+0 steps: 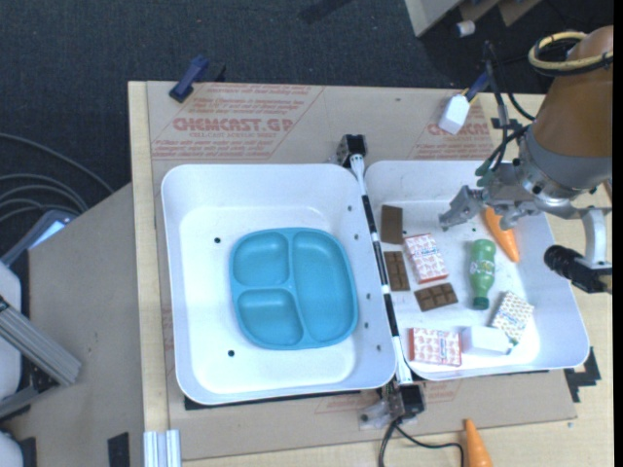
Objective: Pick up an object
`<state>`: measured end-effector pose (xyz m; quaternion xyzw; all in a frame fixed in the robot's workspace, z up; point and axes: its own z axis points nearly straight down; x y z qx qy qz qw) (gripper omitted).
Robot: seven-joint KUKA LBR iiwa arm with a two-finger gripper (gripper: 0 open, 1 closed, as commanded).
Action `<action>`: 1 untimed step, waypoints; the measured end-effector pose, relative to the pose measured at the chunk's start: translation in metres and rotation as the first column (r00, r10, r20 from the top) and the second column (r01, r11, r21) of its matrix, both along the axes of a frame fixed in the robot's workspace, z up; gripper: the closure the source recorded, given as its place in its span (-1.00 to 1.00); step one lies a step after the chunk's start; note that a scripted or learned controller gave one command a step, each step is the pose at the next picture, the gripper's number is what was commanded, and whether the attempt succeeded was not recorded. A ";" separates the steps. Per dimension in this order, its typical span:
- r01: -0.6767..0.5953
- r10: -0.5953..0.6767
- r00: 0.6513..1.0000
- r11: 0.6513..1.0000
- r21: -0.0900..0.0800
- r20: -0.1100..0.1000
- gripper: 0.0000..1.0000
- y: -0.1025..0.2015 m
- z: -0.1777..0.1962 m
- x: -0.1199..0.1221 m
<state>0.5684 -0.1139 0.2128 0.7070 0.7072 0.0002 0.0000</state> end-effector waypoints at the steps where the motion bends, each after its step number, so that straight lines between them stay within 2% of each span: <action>1: 0.001 -0.001 1.000 1.000 0.000 -0.002 -1.00 -0.066 -0.127 0.001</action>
